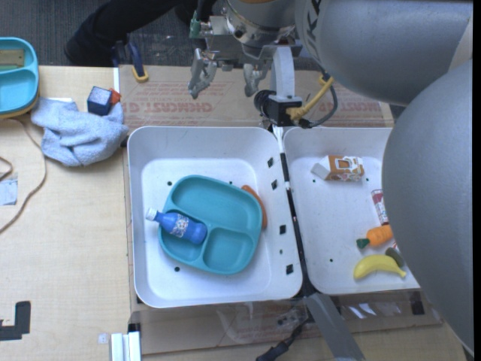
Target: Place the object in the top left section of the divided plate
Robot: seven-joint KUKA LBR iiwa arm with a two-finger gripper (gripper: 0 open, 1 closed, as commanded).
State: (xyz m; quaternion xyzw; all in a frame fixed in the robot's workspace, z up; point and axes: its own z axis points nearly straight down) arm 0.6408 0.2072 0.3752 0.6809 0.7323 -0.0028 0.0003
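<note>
My end effector (223, 77) hangs with fingers apart, seemingly empty. The blue bottle (179, 225) lies well below it on the divided plate (225, 209), straddling the rim; it may roll off.

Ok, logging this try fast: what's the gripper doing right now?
Gripper: open, nothing between its fingers, above the bins' far edge.

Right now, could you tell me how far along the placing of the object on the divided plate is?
Done: a blue bottle lies on the teal divided plate in the left bin, across the plate's left edge and lower-left section, not clearly the top left one. In hand: nothing; the gripper hangs open above the bins' far edge. Left: possibly shifting the bottle. The banana and carton sit in the right bin.
</note>
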